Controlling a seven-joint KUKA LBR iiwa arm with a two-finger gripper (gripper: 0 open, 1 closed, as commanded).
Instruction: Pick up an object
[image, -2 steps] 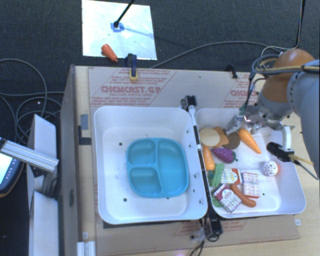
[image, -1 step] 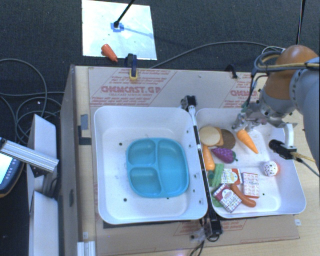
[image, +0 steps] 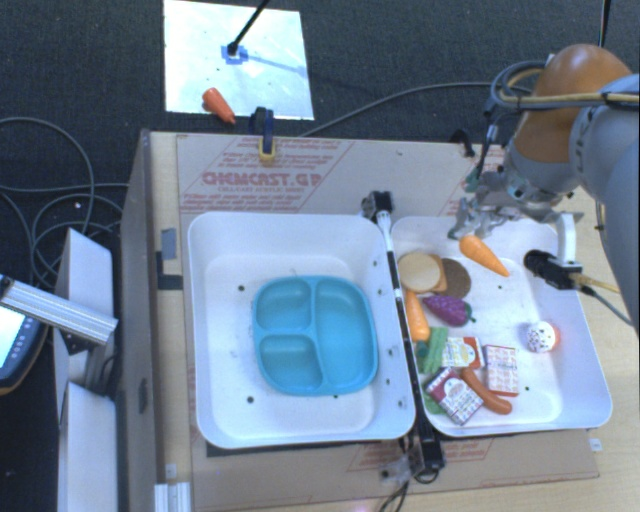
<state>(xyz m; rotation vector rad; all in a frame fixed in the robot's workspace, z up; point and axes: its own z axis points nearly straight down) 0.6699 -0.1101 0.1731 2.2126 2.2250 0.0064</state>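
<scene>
Start at the left: your left bin (image: 215, 330) carries just a blue divided plate (image: 314, 334), lying flat in the middle, so nothing there suits a pick. It looks like the drop-off side rather than the source.

Move across the clamped seam where the two bins meet and you reach the right bin (image: 580, 340), where every candidate sits. Most of them crowd the bin's 9 and 7 o'clock side: two round cookie-like discs (image: 433, 272) touching each other, a purple eggplant (image: 448, 309) just below them, a second carrot (image: 416, 315) lying along the seam wall, and a jumble of small packets and a sausage (image: 488, 393) at 6 o'clock. That clutter leaves little room for fingers. A white ball (image: 541, 337) rests apart at 3 o'clock.

The likely target, the orange carrot (image: 484, 254), lies alone at the bin's 12 o'clock, tilted, tip toward 4 o'clock, with bare floor around it; that is why it is the easy choice.

Your gripper (image: 480, 222) hangs right above the carrot's thick end, at the bin's far rim. Whether it is wide or closed you cannot tell from here, and nothing visibly sits between its parts, so treat the carrot as not yet grasped.
</scene>
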